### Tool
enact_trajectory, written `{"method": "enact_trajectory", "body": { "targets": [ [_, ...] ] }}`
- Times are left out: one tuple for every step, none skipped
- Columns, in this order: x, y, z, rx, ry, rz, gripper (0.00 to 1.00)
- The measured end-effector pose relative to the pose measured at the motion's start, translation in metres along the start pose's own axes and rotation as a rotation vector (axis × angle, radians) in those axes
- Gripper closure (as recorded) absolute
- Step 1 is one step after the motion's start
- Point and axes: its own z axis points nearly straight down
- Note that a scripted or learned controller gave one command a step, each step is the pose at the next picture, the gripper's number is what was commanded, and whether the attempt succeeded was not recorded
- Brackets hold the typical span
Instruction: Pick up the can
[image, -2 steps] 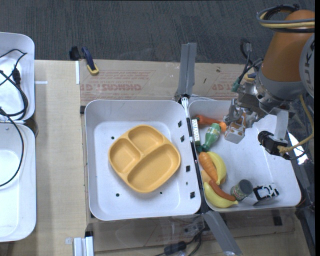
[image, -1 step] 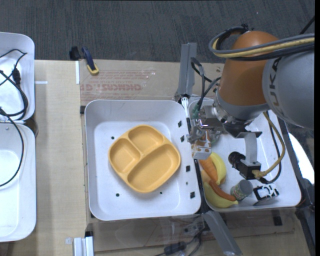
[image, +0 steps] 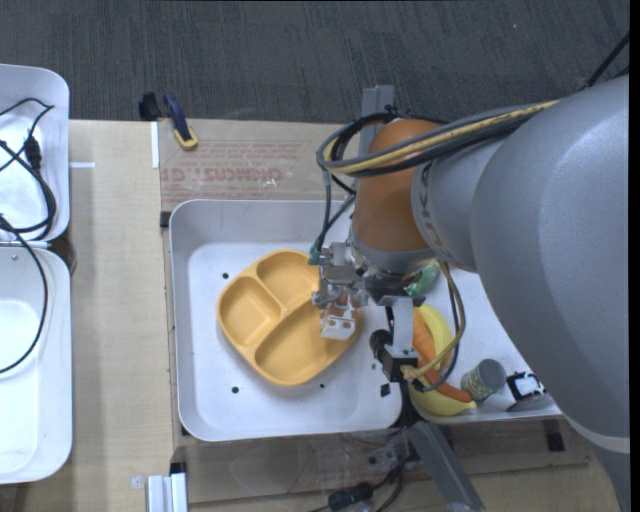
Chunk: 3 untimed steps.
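The can is small and grey-green with a pale top. It lies tilted near the front right corner of the right bin, next to the arm's large grey body. My gripper hangs over the right edge of a yellow divided plate in the left bin. It is well to the left of the can and apart from it. Nothing shows in the gripper's hold. The orange wrist band sits just above it.
A yellow banana and an orange carrot-like piece lie between the gripper and the can. A small black-and-white object rests right of the can. A white basin with black cables stands at far left.
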Motion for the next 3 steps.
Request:
{"method": "enact_trajectory", "body": {
  "targets": [
    [0.051,0.047,0.016,-0.026,0.009,0.051,1.0],
    [0.081,0.043,-0.091,-0.003,0.0,0.428,1.0],
    [0.121,0.023,-0.088,-0.001,-0.001,0.54,1.0]
  ]
}}
